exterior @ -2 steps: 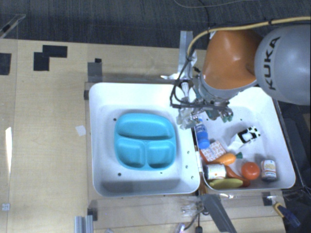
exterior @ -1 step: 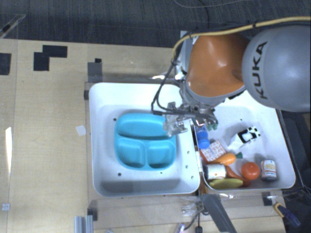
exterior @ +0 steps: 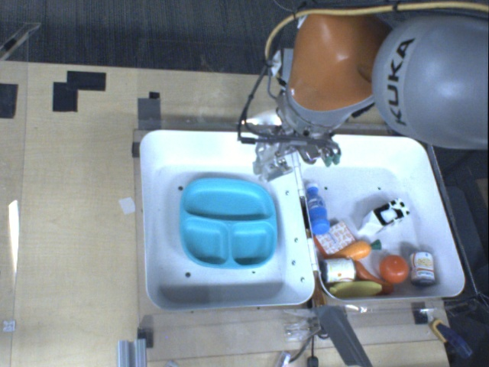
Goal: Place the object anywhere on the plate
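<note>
Claw [exterior: 294,155] sits low over the far end of the wall between the two bins, tucked right under the orange wrist. From my seat I can't make out whether it has anything in it or how it stands; the wrist hides too much, so I'm calling that unknown.

On my left, the blue plate [exterior: 228,220] lies in the middle of the left bin [exterior: 164,281], three compartments, nothing on it. So the placing isn't done yet, as I read it.

Candidates are all in the right bin [exterior: 435,174]. A blue bottle [exterior: 315,209] lies along the dividing wall, just beside the claw. Down toward the near edge there's a patterned packet [exterior: 334,239], a carrot [exterior: 356,248], a small jar [exterior: 341,270], a yellow banana-like piece [exterior: 354,288], a tomato [exterior: 393,269] and a little can [exterior: 422,267] by the near right corner. A black-and-white toy [exterior: 387,213] lies apart from them, nearer the middle.

My worry: the claw is right on that dividing wall. A descent here could clip the rim instead of reaching the bottle. And the near-edge pile is tight, pieces touching, so a grab there could take two, or nudge one aside and come up with nothing.
</note>
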